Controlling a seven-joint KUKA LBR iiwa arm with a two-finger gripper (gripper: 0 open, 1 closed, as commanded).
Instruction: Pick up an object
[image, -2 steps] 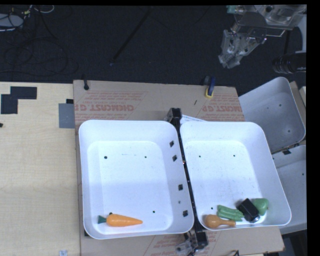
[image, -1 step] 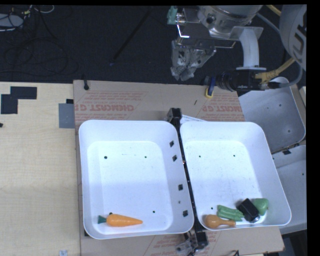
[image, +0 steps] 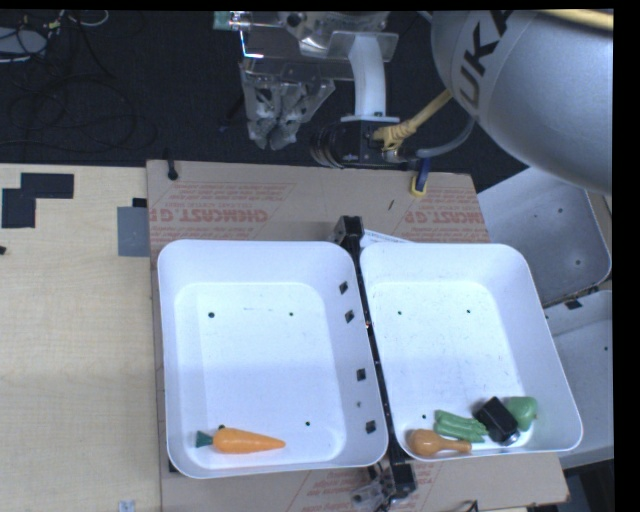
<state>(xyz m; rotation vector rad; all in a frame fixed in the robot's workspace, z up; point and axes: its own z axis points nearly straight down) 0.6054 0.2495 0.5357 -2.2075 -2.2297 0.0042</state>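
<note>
An orange carrot with a green top (image: 243, 440) lies near the front edge of the left bin (image: 180, 300). In the front right corner of the right bin (image: 530, 290) sit an orange pear-shaped toy (image: 437, 444), a green pod-like toy (image: 460, 426), a black block (image: 496, 419) and a green piece (image: 522, 408), all close together. My gripper (image: 279, 125) hangs high above the back of the bench, beyond the bins, far from every object. Nothing is between its grey fingers, which hang close together.
The big grey arm body (image: 530, 70) fills the upper right. A cardboard sheet (image: 300, 205) lies under the bins. A black clip divider (image: 355, 320) runs between the two bins. Pale wood bench (image: 70, 350) spreads to the left.
</note>
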